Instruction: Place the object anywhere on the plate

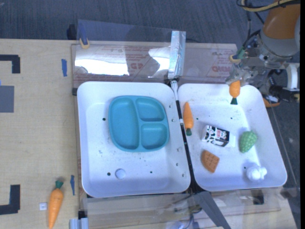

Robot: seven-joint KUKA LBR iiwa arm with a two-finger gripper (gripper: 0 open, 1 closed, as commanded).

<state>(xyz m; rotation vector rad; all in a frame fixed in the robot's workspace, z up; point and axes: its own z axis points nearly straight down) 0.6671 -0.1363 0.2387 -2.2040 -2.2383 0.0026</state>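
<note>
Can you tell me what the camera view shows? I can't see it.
The gripper holds a small orange carrot above the right bin. The blue plate sits in the left bin.

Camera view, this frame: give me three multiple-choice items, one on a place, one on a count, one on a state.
1. Where is the blue plate?
A. in the left bin
B. in the right bin
C. on the bench outside the bins

2. How many carrots are in view?
A. one
B. two
C. three

3. The carrot under the gripper is:
A. lying on the plate
B. hanging upright at the gripper
C. lying on the bench

Answers:
1 A, the plate sits in the left bin.
2 C, one at the gripper, one at the bins' divider, one on the bench.
3 B, it hangs green end down.
</note>
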